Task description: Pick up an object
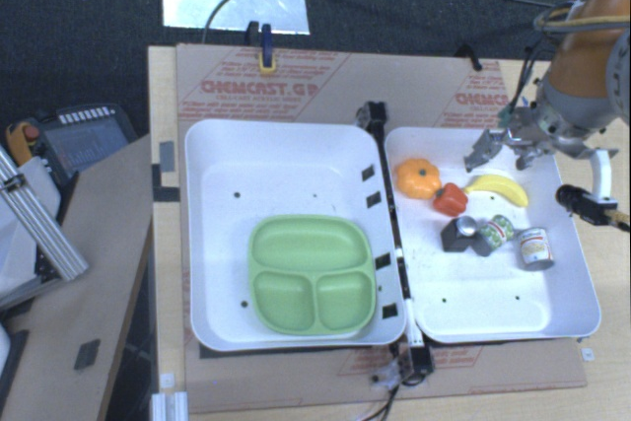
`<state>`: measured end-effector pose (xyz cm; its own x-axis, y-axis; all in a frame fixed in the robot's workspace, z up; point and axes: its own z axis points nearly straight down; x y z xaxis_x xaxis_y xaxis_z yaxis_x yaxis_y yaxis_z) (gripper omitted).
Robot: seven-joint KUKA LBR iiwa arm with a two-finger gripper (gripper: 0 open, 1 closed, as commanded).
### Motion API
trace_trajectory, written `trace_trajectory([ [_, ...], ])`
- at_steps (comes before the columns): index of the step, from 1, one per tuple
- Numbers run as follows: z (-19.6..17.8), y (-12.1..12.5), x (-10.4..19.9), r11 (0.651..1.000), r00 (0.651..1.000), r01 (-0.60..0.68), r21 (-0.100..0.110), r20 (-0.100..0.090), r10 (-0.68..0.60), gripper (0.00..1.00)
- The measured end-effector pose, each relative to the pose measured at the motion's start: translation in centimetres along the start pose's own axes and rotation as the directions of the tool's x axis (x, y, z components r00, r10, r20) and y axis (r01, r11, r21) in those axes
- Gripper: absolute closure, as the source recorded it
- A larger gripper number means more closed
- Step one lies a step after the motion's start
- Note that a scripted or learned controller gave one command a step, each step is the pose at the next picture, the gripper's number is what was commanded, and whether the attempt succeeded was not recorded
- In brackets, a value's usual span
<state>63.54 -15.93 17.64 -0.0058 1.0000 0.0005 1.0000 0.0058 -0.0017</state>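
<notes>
In the right bin (493, 320) lie an orange pumpkin-like toy (418, 176), a red pepper-like toy (450, 199), a yellow banana (499, 187), a dark grey object (457, 234), a green-labelled can (496, 233) on its side and a small can with a red label (533, 247). My gripper (501, 149) hangs over the far side of that bin, just above and behind the banana. Its fingers (482, 153) are spread apart and hold nothing.
The left bin (227, 173) holds a green divided plate (311, 273) at its near side. A black clip strip (386, 212) runs between the bins. A grey device (84, 143) and metal rails (39, 227) sit off the bench at left.
</notes>
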Motion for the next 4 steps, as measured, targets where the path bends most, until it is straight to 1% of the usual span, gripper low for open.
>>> trace_trajectory([
  [1,4.3,0.6,0.0,1.0,1.0,0.001,0.0,0.0,-0.001,0.0],
  [2,2.9,0.8,0.0,1.0,1.0,0.002,-0.008,0.002,-0.002,1.0],
  [4,-10.1,1.6,0.2,1.0,1.0,0.0,-0.011,0.003,0.0,1.0],
])
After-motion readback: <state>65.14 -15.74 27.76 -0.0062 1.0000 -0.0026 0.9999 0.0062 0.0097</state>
